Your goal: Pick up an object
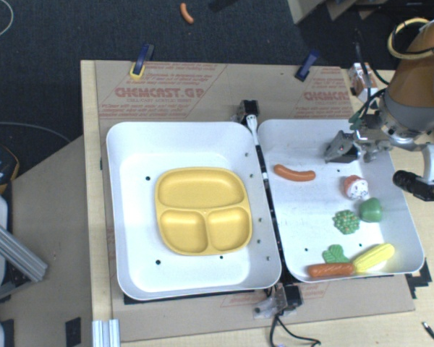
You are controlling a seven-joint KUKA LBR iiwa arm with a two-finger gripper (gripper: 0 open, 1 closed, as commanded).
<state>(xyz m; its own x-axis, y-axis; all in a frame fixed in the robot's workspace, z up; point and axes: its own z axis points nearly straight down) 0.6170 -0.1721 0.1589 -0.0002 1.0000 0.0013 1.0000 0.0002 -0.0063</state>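
Over the right bin (412,226), pincer (340,148) fingertips blur together.

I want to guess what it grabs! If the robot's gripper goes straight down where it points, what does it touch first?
Probably the bare white floor of the right bin; the gripper hangs up-right of the orange toy sausage, though depth is unclear.

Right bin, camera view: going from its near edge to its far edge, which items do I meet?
Carrot → corn cob → broccoli floret → green pepper → red-and-white ball → sausage → gripper, hovering over the bin's far end.
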